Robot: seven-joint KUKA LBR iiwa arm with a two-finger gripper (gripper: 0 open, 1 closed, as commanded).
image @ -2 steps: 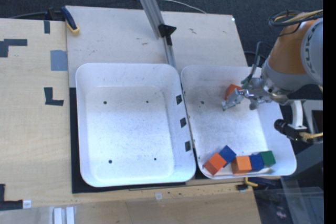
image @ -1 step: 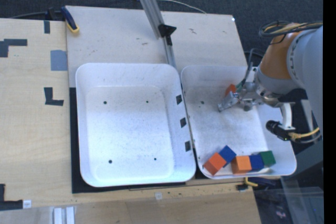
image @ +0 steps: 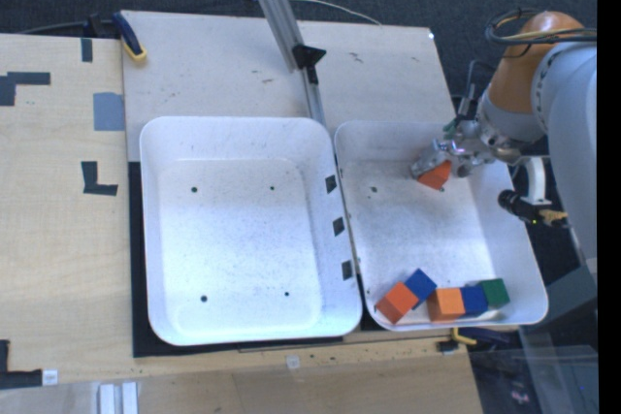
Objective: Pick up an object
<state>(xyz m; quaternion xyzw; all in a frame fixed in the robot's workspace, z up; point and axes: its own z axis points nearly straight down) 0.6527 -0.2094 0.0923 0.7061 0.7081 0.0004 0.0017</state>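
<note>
My gripper (image: 433, 170) hangs over the upper part of the right bin (image: 412, 233), reaching in from the right. A small orange block (image: 436, 175) sits between its metal fingers, partly covered by them, and the gripper is shut on it. Along the bin's near edge lie several more blocks: an orange one (image: 394, 302), a blue one (image: 420, 285), another orange one (image: 447, 303), another blue one (image: 473, 300) and a green one (image: 495, 292).
The left bin (image: 233, 228) stands beside the right one, the rims touching. A slanted metal rail (image: 277, 0) runs down to the gap between the bins. A blue-and-yellow tool (image: 129, 36) lies at the bench's far left corner.
</note>
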